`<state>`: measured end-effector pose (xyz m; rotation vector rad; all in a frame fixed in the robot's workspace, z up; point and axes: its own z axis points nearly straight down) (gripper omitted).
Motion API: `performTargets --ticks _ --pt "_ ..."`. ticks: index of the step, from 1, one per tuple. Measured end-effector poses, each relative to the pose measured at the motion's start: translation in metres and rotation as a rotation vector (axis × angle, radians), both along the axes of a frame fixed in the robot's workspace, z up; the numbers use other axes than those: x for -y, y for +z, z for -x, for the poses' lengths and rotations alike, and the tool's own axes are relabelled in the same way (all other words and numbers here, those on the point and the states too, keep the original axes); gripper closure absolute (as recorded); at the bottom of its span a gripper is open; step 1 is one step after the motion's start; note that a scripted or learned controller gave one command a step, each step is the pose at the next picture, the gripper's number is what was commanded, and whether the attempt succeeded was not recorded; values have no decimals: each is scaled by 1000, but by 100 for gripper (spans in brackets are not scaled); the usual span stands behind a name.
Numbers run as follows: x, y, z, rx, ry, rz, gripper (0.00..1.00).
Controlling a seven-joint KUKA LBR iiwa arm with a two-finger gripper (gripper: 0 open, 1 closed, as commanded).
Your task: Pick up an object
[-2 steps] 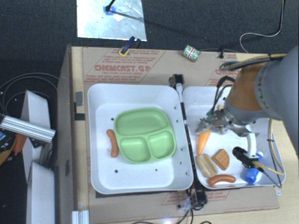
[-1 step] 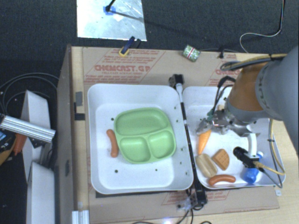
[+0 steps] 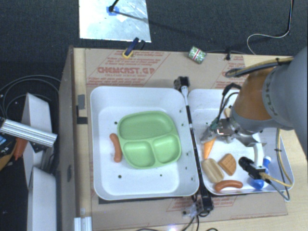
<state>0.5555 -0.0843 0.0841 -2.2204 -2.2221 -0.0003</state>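
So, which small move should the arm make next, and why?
Probably a short descent straight onto the orange carrot-shaped toy in the right white bin. The pincer sits right above the toy's upper end, and nothing shows between its fingers, so the pick looks not yet made.

I'm looking at a robotics lab setup, not a home. The brown cardboard-topped bench (image 3: 144, 69) w/ red printed lettering stands on dark carpet, w/ loose black cables (image 3: 29, 88) at left, a bare aluminium extrusion bar (image 3: 29, 133), and a shiny metal sheet (image 3: 114, 13) on the floor. The big grey robot arm (image 3: 269, 97) w/ orange band says test rig.
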Motion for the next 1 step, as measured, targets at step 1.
performTargets --ticks 1 --pt "21 1 -60 3 3 1 0"
